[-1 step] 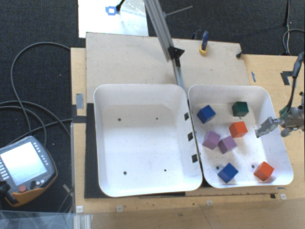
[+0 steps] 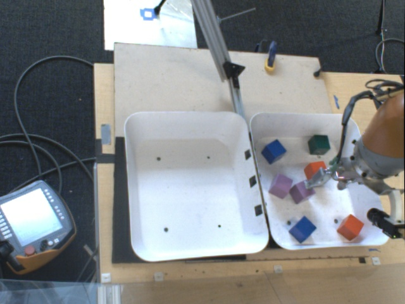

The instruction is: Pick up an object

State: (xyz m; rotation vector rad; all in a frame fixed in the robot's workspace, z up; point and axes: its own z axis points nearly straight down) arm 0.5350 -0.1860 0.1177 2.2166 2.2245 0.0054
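So the whole setup sits on a light wooden bench [image 2: 190,75] with dark carpeted floor [image 2: 50,18] all around it, and there's a pale board laid over the far half of the bench top. Two shallow white plastic bins sit side by side on it: the left bin [image 2: 136,170] and the right bin [image 2: 259,132], touching along their shared edge. A silver metal pole [image 2: 212,33] slants in from the far side down to where the bins meet. Off to the near left on the floor there's a grey handheld control pendant with a pale screen [image 2: 31,223], with black cables [image 2: 38,106] looping around it. A small blue-and-yellow clamp [image 2: 271,59] sits at the far edge of the board. In the right bin: a blue cube [image 2: 273,151] and a dark green cube [image 2: 319,144] toward the far side, two light purple cubes [image 2: 280,185] and [image 2: 301,192] close together in the middle, an orange-red cube [image 2: 313,169] just beside them, another blue cube [image 2: 303,228] and an orange-red cube [image 2: 350,227] on the near side. The grey arm with its orange band [image 2: 386,135] comes in from the right, and the two-finger gripper [image 2: 316,179] is low over the middle purple/orange cluster. Honestly can't tell from here whether the tool is spread or clamped on anything.
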